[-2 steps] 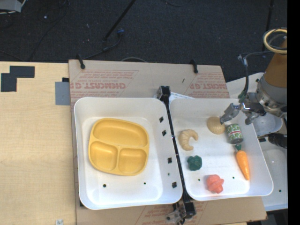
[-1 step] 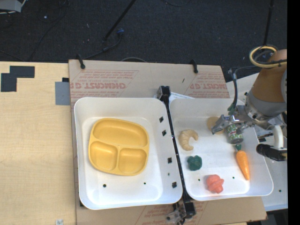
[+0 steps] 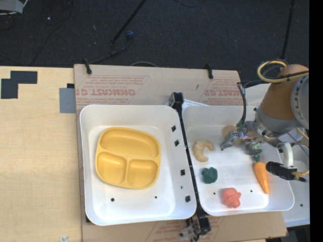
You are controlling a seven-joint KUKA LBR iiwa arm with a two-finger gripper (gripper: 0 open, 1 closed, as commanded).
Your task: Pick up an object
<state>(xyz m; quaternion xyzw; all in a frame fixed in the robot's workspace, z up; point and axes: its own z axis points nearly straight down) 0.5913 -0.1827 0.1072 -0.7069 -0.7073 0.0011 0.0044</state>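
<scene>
Pink lumpy toy (image 3: 231, 197), near green one (image 3: 209, 175)

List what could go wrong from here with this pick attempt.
1. The pincer hovers low in the right bin between the croissant and a small tan item at the back, so it may nudge one aside instead of gripping it.
2. The carrot lies right beside the arm's wrist, which could knock it when moving.
3. The green toy and pink toy look small and rounded, so they may slip from a grip.
</scene>
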